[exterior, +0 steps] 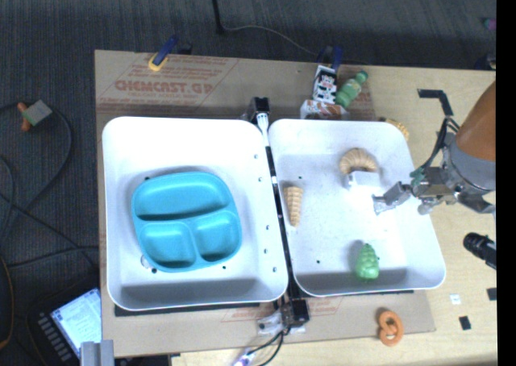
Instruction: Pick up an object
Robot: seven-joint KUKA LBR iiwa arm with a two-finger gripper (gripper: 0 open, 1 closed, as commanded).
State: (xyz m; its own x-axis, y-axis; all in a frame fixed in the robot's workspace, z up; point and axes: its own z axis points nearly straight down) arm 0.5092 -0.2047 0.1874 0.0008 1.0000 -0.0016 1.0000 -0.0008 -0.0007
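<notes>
The tool (393, 197) reaches in from the right of the frame over the right bin (322, 280), at its right-centre, and whether it is wide or narrow cannot be told. It hangs just below and right of a tan croissant-shaped object (359, 161). A ridged tan cone (293, 203) lies near the bin's left wall, and a green toy (368, 261) sits at lower right. The left bin (121, 195) holds a blue divided tray (186, 219).
</notes>
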